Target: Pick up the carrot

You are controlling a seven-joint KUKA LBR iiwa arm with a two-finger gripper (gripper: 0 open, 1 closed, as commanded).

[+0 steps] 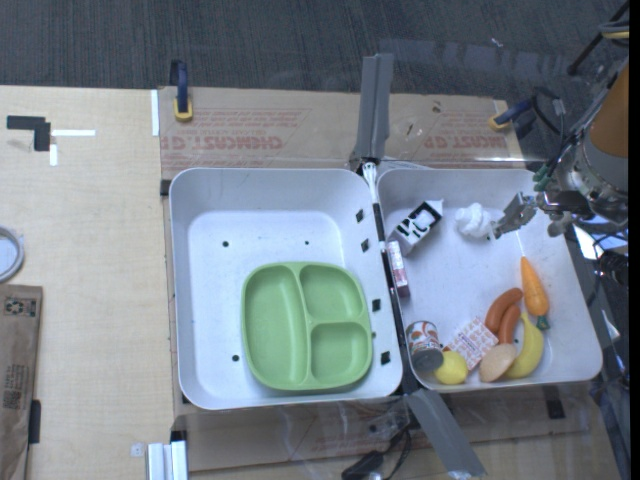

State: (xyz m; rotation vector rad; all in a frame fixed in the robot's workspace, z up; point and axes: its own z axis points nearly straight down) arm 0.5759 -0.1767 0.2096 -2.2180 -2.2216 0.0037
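The carrot [533, 286], orange with a green stub at its lower end, lies near the right wall of the right bin [450, 268]. It points up and down in the view. My gripper [530, 220] hangs over the bin's upper right part, just above the carrot's tip in the image. Its fingers are spread apart and nothing sits between them. The arm's orange band is at the right edge.
Below the carrot lie two red-orange sausages [505, 314], a banana [531, 349], a potato [497, 362], a lemon [452, 369], a wafer packet [472, 339] and a can [422, 336]. A black-and-white carton [418, 223] and a white lump [472, 218] sit farther back. A green divided plate [305, 325] is in the left bin [200, 268].
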